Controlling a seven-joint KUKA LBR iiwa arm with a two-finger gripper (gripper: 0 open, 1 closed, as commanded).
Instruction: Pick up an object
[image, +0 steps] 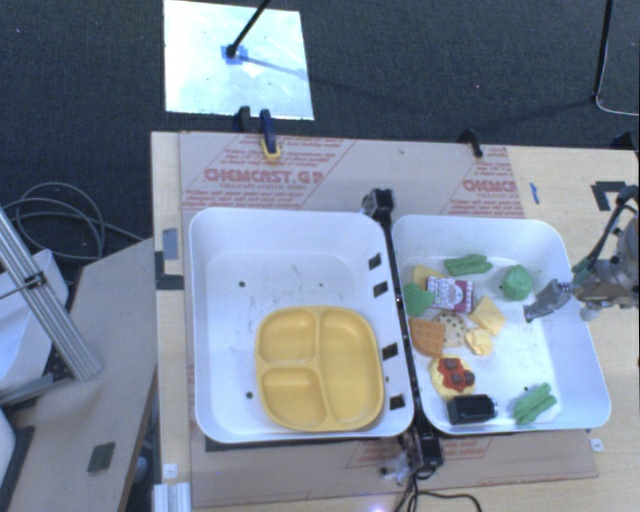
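Toy food (455, 320) in right bin (575, 345); fingers (545, 300) over it, spread unclear.

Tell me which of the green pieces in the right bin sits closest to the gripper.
The round green piece near the bin's upper right is closest, just left of the gripper. The other green pieces lie farther off, along the top, left and bottom.

Two bins (210, 300), one yellow tray (320, 365).

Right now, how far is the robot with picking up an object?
Nothing looks picked yet. The gripper hangs over the right bin near its right wall, with no toy between its fingers. The toy foods, such as the green round piece, lie in that bin. Descending, grasping and lifting remain.
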